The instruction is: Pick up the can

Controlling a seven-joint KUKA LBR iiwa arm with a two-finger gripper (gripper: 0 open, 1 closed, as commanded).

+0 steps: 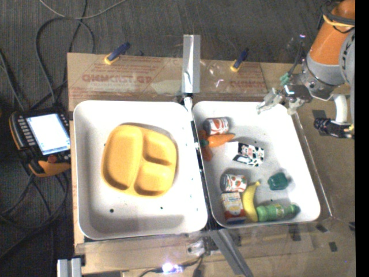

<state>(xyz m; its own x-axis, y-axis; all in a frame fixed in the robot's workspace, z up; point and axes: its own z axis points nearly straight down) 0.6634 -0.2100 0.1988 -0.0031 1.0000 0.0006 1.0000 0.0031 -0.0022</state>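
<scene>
Gripper point(275, 100) hangs empty, fingers spread, over the right bin's point(300, 154) far corner, and the can point(216, 124) lies against the carrot point(219, 139) (easy to snag that instead, I reckon).

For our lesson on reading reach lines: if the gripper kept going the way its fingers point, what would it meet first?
The gripper points left and down over the right bin's far right corner. It would probably meet bare bin floor first, with the can farther along; depth is unclear.

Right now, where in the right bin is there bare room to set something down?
The right bin has bare floor along its right side, above the green cap, and right of the upper can. It is crowded around the banana and green bottle.
</scene>
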